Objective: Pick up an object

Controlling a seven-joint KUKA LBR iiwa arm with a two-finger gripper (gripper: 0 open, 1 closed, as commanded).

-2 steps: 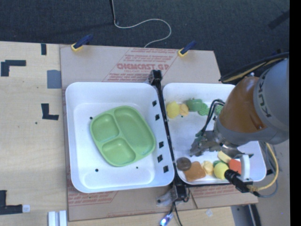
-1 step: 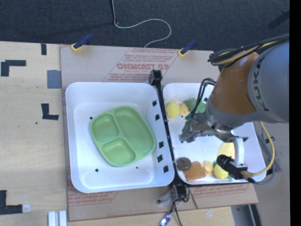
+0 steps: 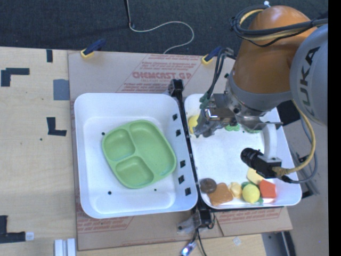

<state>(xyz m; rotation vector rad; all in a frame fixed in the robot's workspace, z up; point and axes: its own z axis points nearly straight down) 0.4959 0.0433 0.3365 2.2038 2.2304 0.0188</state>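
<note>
The arm (image 3: 277, 57) leans over the right bin (image 3: 224, 159), and its bulk hides most of that bin's far half. The gripper (image 3: 205, 122) sits low by the divider, close to a yellow thing (image 3: 192, 124), perhaps touching it; whether its fingers are spread or clamped I cannot tell. Small toy foods (image 3: 240, 191) crowd the near edge. A green divided plate (image 3: 138, 153) lies in the left bin (image 3: 90, 143).

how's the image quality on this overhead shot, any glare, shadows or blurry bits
In the camera view, light is even and soft: mild sheen on the arm's orange band, faint shadows inside the left bin around the green plate. The whole frame is slightly soft; the claw and the small food pieces in the right bin lack fine detail.
</note>
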